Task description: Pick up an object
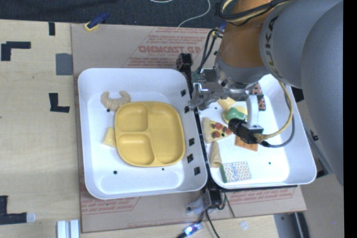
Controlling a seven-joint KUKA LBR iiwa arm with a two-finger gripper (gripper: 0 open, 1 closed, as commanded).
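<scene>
Two white bins, one arm over the right one.
We count one yellow tray [149, 134] and croissant [114, 100] in the left bin [89, 120]; pizza slice [216, 130] and card [236, 171] in the right bin [295, 164]; the gripper [234, 114] grip: we cannot tell.

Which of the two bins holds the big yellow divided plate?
The left bin; the yellow divided plate fills its middle, while the right bin holds small items.

Sat in the left bin [89, 120]: a yellow divided plate [149, 134], three compartments, lying flat and face up near the middle. Tucked against its upper-left edge, a tan croissant-shaped piece [114, 100]. Poked out from under its left side, a pale yellow wedge [108, 136]. Over in the right bin [295, 170]: a pizza slice [215, 130], a green piece [234, 115], an orange bit [245, 144] and a small patterned packet [236, 171] near the front.
</scene>
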